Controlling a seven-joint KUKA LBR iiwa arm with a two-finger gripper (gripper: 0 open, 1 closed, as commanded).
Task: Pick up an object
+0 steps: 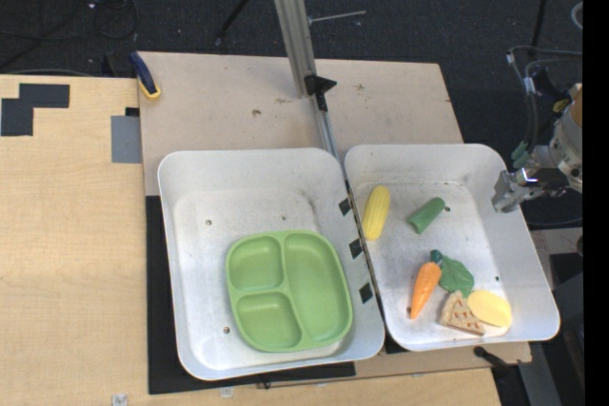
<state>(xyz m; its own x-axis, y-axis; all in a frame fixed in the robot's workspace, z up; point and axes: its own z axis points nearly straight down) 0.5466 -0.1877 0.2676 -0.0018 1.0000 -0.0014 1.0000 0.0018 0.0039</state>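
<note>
A green plastic tray with three parts (286, 290) is seen in the left white bin (190, 176). In the right white bin (476, 162), a yellow toy corn cob (376, 211) is laid lengthwise near the left wall, with open room around it. The fingers (509, 190) are found at the right rim, so the corn lies to their left. How far open they are cannot be told; nothing is seen held.
</note>
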